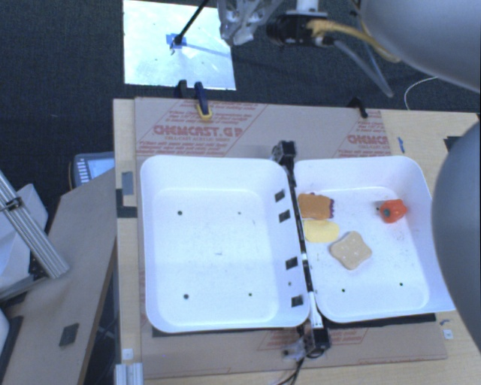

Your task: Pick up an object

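The right bin [409, 289] holds several small items. An orange-brown piece with a purple edge [316, 206] lies beside the divider, and a flat yellow piece [321, 231] touches it just below. A beige bread slice [350, 250] sits a little nearer the front. A red-orange vegetable [391, 210] lies apart toward the right wall. My gripper [242, 21] hangs high at the top of the view, beyond the bench's far edge and well away from both bins. Blur and the viewing angle hide its state.
The left bin [150, 225] sits beside the right one, joined by black clips [289, 218]. A yellow-and-blue clamp [201, 105] grips the board's far edge. My grey arm [458, 225] crosses the right side. A shiny plate [176, 45] lies beyond the bench.
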### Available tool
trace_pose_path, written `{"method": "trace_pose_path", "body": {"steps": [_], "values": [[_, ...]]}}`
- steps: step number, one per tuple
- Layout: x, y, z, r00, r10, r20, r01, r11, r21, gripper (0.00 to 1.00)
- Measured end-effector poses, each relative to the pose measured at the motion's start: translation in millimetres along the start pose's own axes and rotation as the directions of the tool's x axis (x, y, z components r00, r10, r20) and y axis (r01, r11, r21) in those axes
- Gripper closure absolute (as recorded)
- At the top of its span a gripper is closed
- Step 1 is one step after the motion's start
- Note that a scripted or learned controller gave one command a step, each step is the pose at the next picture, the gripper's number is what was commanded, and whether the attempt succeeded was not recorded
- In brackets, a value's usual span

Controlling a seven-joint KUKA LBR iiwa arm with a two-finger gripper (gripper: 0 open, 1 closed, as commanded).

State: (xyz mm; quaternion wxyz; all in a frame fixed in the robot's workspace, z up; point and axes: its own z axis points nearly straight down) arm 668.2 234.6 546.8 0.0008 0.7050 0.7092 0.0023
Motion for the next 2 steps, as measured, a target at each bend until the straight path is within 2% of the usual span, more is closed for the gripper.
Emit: {"method": "trace_pose_path", "body": {"steps": [1, 2], "values": [[0, 0, 0, 1.0, -0.001, 0.0, 0.001, 1.0, 0.001, 0.0], [1, 0, -11, 1.0, -0.004, -0.001, 0.004, 1.0, -0.002, 1.0]]}}
